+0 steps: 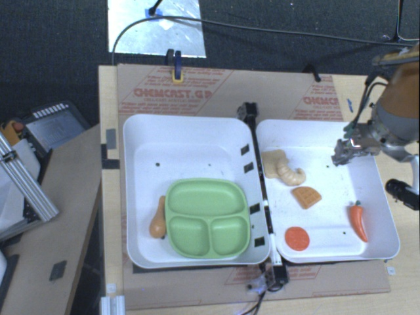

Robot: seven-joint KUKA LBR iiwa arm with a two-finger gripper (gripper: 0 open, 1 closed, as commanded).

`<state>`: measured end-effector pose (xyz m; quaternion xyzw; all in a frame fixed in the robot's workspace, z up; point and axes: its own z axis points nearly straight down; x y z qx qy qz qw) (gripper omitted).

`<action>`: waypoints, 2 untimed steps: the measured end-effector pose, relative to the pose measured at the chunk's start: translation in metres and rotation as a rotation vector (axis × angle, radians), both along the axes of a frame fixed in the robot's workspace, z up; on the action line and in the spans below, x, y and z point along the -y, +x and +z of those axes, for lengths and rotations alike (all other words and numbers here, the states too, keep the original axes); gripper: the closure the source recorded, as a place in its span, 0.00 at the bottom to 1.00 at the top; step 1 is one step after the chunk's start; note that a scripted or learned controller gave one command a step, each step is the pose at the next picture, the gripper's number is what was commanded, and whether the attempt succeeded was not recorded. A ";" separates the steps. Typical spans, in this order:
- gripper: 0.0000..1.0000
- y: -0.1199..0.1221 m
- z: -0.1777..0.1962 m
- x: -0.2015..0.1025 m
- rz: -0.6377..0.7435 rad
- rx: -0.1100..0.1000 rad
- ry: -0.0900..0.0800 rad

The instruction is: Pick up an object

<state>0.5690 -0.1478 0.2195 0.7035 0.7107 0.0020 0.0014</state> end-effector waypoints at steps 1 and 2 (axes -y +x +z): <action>1.00 0.022 0.004 -0.057 0.001 0.000 0.001; 1.00 0.041 0.002 -0.111 0.000 -0.001 0.001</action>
